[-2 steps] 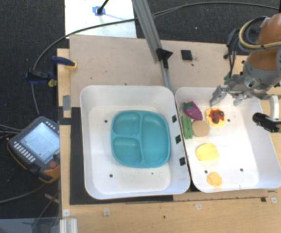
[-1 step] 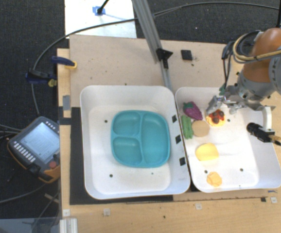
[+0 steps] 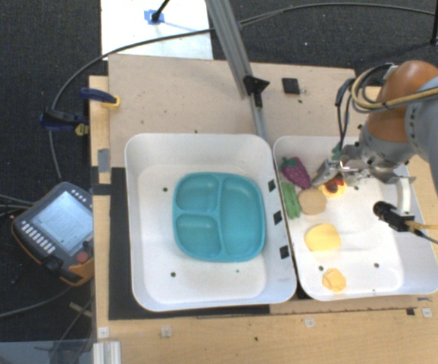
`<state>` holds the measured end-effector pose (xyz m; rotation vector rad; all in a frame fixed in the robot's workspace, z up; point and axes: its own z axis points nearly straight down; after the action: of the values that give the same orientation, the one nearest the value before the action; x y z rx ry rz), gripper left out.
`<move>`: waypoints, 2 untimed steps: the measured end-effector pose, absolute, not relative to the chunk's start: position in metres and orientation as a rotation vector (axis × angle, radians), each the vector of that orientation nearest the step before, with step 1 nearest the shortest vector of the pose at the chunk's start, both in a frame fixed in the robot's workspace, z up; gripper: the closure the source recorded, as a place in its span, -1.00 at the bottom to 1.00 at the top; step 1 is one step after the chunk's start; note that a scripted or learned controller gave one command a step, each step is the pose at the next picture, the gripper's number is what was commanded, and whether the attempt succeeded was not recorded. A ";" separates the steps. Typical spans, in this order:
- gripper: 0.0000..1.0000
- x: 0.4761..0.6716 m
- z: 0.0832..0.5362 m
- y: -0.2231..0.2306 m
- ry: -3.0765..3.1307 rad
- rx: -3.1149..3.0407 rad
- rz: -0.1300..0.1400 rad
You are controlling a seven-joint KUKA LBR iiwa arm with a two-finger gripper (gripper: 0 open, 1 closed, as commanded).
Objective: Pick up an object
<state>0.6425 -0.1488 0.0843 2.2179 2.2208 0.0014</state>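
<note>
Camera view looks down on the desk [image 3: 204,89], where the arm [image 3: 423,105] has its end effector [image 3: 339,174] low in the right bin [image 3: 423,275], among a tight cluster of small things. I cannot tell how its fingers stand; wrist hardware and cables blur that spot.

The main risk, as I judge it, is crowding. A purple piece [image 3: 296,173] sits just to the left of the end effector, a green piece [image 3: 290,199] lies below that against the bin wall, and a round tan piece [image 3: 313,202] sits just below-left, with something small and yellow-orange [image 3: 336,189] right under the tip. A close here could nip two things at once, or push one against the wall and lose it.

Easier targets lie apart: a yellow lump [image 3: 323,238] well below the end effector, and a small orange piece [image 3: 334,280] further below still. The left bin [image 3: 147,226], holding a teal tray [image 3: 219,217], sits far to the left.
</note>
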 end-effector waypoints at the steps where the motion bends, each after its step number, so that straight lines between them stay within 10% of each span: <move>1: 1.00 0.645 0.099 -0.149 2.217 2.211 0.009; 2: 1.00 0.645 0.164 -0.150 2.221 2.213 0.007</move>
<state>0.6445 -0.1497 0.1641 2.2129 2.2214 0.0065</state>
